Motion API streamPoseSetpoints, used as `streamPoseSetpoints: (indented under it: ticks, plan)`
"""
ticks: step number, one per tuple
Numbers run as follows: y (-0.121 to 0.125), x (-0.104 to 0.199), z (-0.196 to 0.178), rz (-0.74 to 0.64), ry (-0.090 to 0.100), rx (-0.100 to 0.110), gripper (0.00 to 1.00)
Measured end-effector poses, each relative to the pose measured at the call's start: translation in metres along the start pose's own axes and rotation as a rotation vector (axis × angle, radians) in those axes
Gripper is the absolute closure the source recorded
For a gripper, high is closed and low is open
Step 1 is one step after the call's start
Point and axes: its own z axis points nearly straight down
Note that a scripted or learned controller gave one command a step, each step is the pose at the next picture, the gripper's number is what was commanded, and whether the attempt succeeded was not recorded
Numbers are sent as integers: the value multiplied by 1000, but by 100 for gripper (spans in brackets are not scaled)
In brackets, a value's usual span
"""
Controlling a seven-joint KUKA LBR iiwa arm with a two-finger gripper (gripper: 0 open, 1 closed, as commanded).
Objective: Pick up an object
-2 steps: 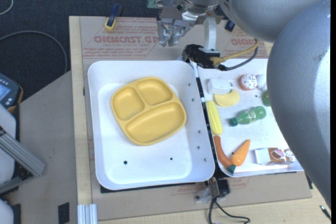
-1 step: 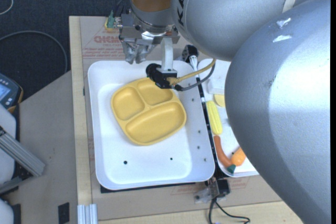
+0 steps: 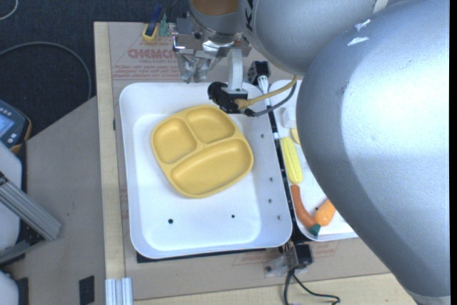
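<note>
Obs., single overhead view.

Gripper [image 3: 194,70] hangs at the 12 o'clock edge of the left bin [image 3: 143,175], over the far rim. Cannot tell from here whether it is spread or pressed together. Nothing is seen pinched in it.

Yellow divided plate [image 3: 202,150]: three compartments, lying flat on the floor of the left bin, around the centre and a little toward 12 o'clock. It is at 6 o'clock from the gripper, near it but apart. The plate is turned askew to the bin walls.

Right bin [image 3: 335,231] lies at 3 o'clock of the left bin, their walls touching. The grey arm [image 3: 371,82] covers most of it. In the strip that shows: a corn cob [image 3: 290,157] lying lengthwise just beside the shared wall. At 6 o'clock from the cob lies an orange carrot [image 3: 303,211], just beside the cob's end.

Both bins sit on a brown cardboard sheet [image 3: 143,52] with red print at its 12 o'clock end.
</note>
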Motion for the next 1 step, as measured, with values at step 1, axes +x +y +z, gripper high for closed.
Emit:
streamPoseSetpoints:
  ticks: [1]
  plan:
    - [-1,23,14,-6,1,-1,100]
